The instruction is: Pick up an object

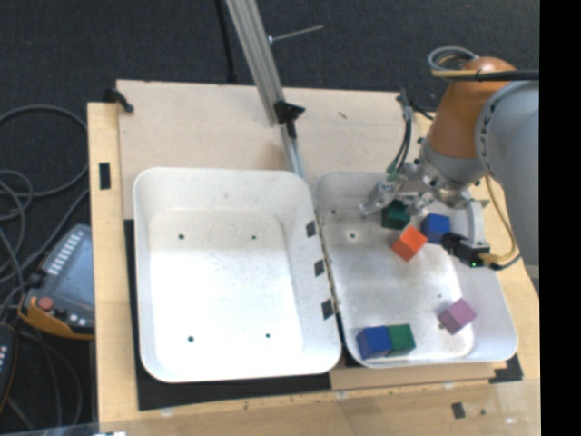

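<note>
A view from above and at a slant shows a pale wooden surface (pixel 200 125) bearing two shallow white bins side by side. The left bin (pixel 154 198) sits at the centre-left of the view, and the right bin (pixel 363 280) touches it along its inner edge. A grey robot arm (pixel 508 125) with an orange band (pixel 458 107) above its wrist reaches in from the right, over the far end of the right bin. Its gripper (pixel 399 203) hangs low over that far end, just above a dark green block (pixel 394 216); whether the fingers are open or closed cannot be told from this angle. Just beside the green block lie a blue block (pixel 436 226) and, a little nearer the camera, an orange block (pixel 409 242), tilted on the bin floor. Well apart from these, at the near end of the same bin, a blue cube (pixel 372 341) and a green cube (pixel 401 338) sit touching each other, with a purple block (pixel 457 315) near the right wall. A silver metal rail (pixel 259 53) rises at a slant from the far edge of the surface. Black cables (pixel 27 180) and a handheld controller (pixel 59 280) lie on the dark floor to the left.
</note>
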You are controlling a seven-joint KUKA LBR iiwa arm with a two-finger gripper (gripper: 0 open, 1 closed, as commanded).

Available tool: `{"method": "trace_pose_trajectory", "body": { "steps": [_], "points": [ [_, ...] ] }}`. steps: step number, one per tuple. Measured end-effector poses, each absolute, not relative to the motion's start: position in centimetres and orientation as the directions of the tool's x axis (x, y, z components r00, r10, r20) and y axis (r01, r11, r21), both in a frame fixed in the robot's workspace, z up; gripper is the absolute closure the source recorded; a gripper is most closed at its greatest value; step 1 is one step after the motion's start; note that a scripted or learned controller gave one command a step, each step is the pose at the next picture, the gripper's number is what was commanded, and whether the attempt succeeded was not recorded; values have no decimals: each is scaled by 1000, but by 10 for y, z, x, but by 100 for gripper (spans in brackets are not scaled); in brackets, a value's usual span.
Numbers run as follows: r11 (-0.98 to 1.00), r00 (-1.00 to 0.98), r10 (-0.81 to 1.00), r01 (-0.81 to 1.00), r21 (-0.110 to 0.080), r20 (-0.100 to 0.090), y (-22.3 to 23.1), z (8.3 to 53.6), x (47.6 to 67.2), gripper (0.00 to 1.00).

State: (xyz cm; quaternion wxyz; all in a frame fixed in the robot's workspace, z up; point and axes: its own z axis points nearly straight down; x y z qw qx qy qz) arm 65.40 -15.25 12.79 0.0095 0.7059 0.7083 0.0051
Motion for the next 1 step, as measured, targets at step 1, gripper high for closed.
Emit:
{"method": "trace_pose_trajectory", "body": {
  "steps": [1],
  "points": [
    [2, -2, 1000, 1000, 22, -7, -157, 122, 664, 0]
  ]
}}
